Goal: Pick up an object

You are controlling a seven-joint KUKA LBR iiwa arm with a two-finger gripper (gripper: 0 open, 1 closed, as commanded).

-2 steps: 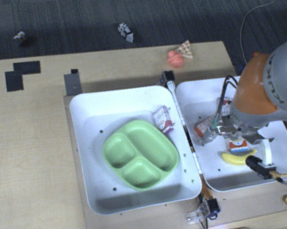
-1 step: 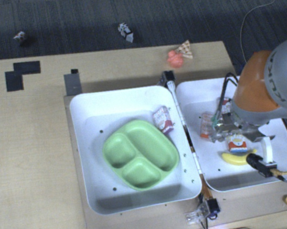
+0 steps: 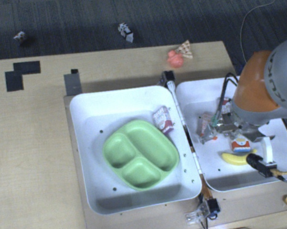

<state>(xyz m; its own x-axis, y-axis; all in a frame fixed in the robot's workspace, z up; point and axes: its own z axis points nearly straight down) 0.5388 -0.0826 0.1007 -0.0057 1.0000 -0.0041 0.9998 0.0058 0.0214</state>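
Arm (image 3: 267, 88) low over right bin (image 3: 217, 183); gripper (image 3: 224, 124) grip state unclear. Green plate (image 3: 141, 154) in left bin (image 3: 84, 146). Tan bench (image 3: 29, 169), dark carpet (image 3: 92, 12) beyond.

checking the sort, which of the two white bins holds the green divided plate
The left bin. The green divided plate lies in it with a small wrapper, whereas the right bin holds the banana and the arm's end effector.
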